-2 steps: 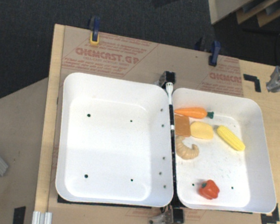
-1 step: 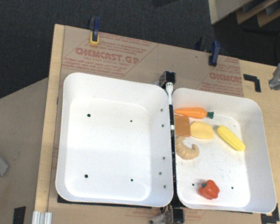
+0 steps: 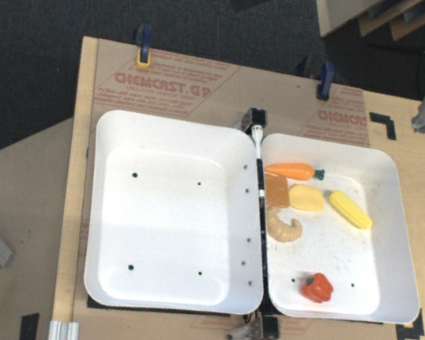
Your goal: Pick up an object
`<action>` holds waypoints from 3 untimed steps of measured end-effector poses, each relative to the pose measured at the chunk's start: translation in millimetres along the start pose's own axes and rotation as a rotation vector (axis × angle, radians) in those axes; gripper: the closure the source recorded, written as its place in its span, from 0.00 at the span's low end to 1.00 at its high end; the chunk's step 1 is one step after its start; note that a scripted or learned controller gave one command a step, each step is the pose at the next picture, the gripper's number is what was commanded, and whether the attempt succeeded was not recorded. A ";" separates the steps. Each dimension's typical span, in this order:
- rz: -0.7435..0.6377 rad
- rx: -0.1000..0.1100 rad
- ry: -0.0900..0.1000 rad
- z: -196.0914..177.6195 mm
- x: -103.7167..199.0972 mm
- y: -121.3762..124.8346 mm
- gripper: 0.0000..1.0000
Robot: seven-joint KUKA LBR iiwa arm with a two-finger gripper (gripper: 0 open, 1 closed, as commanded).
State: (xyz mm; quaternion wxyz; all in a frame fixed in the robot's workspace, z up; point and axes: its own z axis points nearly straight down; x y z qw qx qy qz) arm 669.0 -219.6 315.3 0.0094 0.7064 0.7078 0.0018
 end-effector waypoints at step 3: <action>0.002 0.009 0.007 19.3 11.8 -1.8 1.00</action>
